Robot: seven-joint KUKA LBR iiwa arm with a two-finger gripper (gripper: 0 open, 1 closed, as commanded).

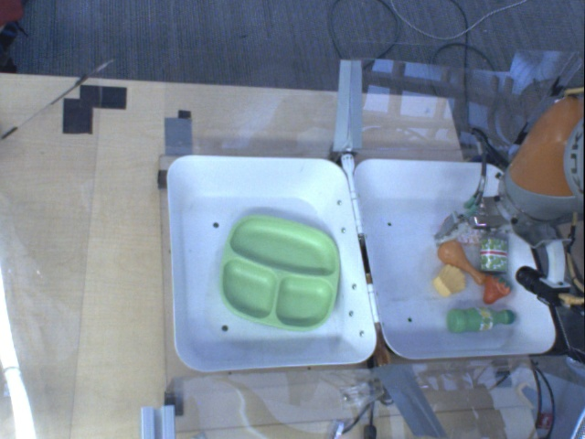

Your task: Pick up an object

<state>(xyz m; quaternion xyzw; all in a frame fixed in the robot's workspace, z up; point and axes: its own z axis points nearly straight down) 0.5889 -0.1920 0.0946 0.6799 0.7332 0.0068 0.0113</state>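
Observation:
The right bin (402, 199) holds a cluster of small items near its right side. An orange drumstick-shaped toy (454, 255) lies beside a yellow block (447, 284). A small can with a green label (494, 252) stands just right of them, with a red-orange piece (495, 290) below it. A green bottle (479, 319) lies on its side near the front wall. My gripper (468, 219) hangs low over the right bin, just above and left of the can, close to the orange toy's upper end. The arm's grey and orange body (548, 163) hides the bin's far right edge.
The left bin (192, 199) carries a green divided plate (280, 271) in its middle. A metal divider post (348, 108) stands behind the seam between the bins. Cables trail across the floor at the back right. A black part of the arm (544, 286) overhangs the bin's right rim.

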